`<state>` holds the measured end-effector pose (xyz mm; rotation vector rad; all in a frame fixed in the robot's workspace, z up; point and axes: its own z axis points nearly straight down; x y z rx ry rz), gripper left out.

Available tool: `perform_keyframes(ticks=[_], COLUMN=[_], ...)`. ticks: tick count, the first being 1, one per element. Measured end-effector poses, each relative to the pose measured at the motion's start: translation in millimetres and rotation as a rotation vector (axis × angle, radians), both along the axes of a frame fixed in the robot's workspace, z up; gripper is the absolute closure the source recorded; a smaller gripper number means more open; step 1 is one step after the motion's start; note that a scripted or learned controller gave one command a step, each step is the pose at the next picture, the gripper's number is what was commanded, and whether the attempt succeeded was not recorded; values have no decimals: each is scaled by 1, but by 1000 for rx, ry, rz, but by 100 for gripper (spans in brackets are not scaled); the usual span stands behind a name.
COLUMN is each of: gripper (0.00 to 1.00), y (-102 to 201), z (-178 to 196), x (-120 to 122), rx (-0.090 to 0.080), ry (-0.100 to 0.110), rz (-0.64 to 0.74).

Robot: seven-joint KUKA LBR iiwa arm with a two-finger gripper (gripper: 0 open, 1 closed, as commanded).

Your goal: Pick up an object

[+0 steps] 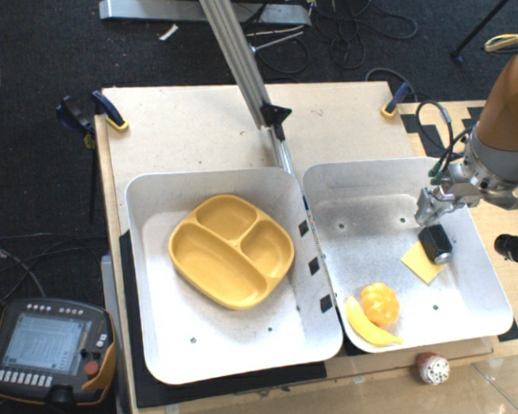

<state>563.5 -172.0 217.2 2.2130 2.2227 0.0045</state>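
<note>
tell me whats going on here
The arm reaches in from the right, with its tool low over the right bin, just above a yellow square. No grasp can be made out. A banana and a pepper lie at that bin's front. A yellow plate sits in the left bin.

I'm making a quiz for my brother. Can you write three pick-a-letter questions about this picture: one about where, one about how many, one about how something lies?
1. Where is the banana? A) floor B) right bin C) shelf
2. How many sections has the yellow divided plate? A) two B) three C) five
3. How does the plate lie? A) right way up B) upside down C) on its edge
Answers: B, it lies in that bin's near corner; B, ridges split it in three; A, its hollows face up.
</note>
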Motion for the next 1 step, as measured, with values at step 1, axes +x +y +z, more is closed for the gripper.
perform_keyframes(ticks=[1], gripper=[100], y=[0], z=[39], x=[2], rx=[-1], ry=[0], rz=[-1])
